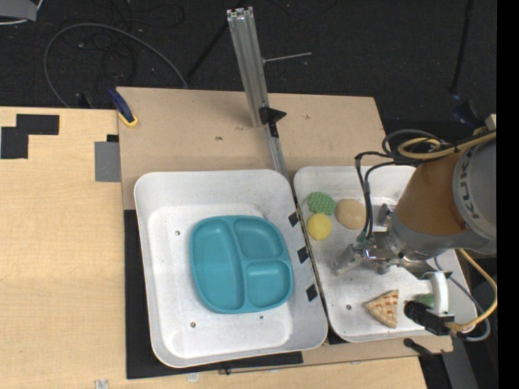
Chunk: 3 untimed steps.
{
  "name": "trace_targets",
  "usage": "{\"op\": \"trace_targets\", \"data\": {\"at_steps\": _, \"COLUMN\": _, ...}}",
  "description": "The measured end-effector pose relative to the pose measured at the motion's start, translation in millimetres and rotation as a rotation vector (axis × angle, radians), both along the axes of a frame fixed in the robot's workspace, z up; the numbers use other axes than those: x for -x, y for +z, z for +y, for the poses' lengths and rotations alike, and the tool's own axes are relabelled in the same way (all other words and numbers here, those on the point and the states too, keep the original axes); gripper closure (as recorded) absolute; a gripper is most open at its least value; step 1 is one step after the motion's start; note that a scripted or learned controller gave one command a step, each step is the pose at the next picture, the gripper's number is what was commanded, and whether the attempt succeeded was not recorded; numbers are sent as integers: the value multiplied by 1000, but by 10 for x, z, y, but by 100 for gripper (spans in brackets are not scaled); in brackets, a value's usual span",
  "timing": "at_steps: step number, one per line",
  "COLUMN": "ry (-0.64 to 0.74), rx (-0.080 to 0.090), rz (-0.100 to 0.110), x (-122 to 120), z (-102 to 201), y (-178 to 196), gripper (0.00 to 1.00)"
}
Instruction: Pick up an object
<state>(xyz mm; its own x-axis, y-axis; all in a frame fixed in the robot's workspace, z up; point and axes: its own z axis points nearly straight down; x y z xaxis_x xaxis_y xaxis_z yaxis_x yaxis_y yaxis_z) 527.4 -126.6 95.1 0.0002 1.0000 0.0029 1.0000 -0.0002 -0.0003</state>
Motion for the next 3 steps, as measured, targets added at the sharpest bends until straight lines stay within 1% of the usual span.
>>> {"op": "trace_targets", "data": {"at_steps": 1, "ry": -3, "rx": -8, "rz": -8, "x": -31, "z": 34, "y": 113, "gripper": 100}}
{"op": "trace_targets", "data": {"at_steps": 2, "ry": 0, "rx": 4, "rz": -2, "x": -5, "z": -32, "y": 721, "gripper": 100}}
{"op": "trace_targets", "data": {"at_steps": 3, "ry": 1, "rx": 4, "rz": -4, "x": -20, "z": -2, "y": 1348, "gripper": 100}}
